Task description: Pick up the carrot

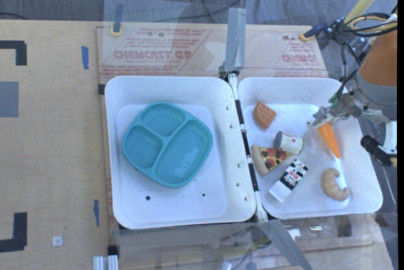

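Down at the front edge of the bench you've got the near rims of the two white bins, so start there and work across. Your left bin (126,199) holds a teal divided plate (168,144) with three compartments, sitting a bit tilted near the middle, and a few dark specks on the floor in front of it. The hinge strip (245,155) runs between the bins.

Over in the right bin (369,199) things get busier. Nearest the divider there's a waffle-looking toy cookie (265,115) toward the back, then a pizza slice (270,158) in front of it, with a small grey and cream cup thing (288,142) lying on its side just beside the pizza's right corner. A black and white carton (288,180) lies tilted toward the front, near the pizza. Further right, a croissant (334,185) sits by the front right corner.

The carrot (329,139) is toward the right side of that bin, orange end pointing back-left, pale tip toward the croissant. Your gripper (323,117) is right at the carrot's upper end, reaching in from the right under the orange band (382,60). It looks like it's touching or just over the carrot's top, but honestly you can't tell from this angle whether the fingers are spread or closed, or whether they've got anything
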You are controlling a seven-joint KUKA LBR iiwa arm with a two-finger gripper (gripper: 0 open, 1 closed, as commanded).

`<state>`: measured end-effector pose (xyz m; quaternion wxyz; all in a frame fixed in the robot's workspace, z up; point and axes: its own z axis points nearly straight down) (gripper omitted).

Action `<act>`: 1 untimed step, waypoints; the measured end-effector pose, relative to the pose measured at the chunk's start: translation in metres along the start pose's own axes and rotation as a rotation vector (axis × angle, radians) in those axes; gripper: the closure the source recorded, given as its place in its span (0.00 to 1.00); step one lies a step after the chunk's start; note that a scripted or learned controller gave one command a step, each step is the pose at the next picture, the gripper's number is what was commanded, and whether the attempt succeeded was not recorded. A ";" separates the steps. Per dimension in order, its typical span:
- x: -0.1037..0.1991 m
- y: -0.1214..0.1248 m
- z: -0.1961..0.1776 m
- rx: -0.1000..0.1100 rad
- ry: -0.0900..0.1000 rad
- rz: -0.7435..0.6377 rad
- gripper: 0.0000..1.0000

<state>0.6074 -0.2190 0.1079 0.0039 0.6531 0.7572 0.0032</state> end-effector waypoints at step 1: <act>0.057 0.036 -0.114 0.007 0.000 -0.014 1.00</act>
